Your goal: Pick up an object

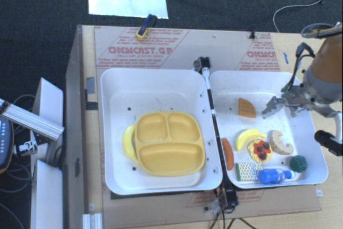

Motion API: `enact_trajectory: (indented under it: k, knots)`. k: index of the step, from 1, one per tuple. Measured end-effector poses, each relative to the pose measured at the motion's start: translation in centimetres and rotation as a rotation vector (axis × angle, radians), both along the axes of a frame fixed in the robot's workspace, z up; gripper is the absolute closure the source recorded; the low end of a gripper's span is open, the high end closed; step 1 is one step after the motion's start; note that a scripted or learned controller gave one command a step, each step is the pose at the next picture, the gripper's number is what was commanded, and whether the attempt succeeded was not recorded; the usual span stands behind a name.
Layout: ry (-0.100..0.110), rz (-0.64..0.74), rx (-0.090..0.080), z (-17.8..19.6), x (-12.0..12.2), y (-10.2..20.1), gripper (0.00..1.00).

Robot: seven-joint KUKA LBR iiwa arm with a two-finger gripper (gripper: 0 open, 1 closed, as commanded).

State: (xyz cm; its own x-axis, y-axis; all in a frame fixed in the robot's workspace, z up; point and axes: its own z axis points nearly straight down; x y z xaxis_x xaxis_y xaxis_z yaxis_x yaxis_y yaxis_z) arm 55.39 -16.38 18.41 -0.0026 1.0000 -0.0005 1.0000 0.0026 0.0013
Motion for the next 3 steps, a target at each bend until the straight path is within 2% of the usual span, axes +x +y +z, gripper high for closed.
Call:
enact_trajectory:
  k: [1, 2, 3]
  knots:
    - [0.002, 0.001, 0.001, -5.4, -2.6, 3.6, 0.00]
    - [-0.014, -0.003, -0.007, -9.6, -4.6, 7.2, 0.00]
    - [-0.002, 0.001, -0.001, -9.9, 5.3, 4.1, 0.00]
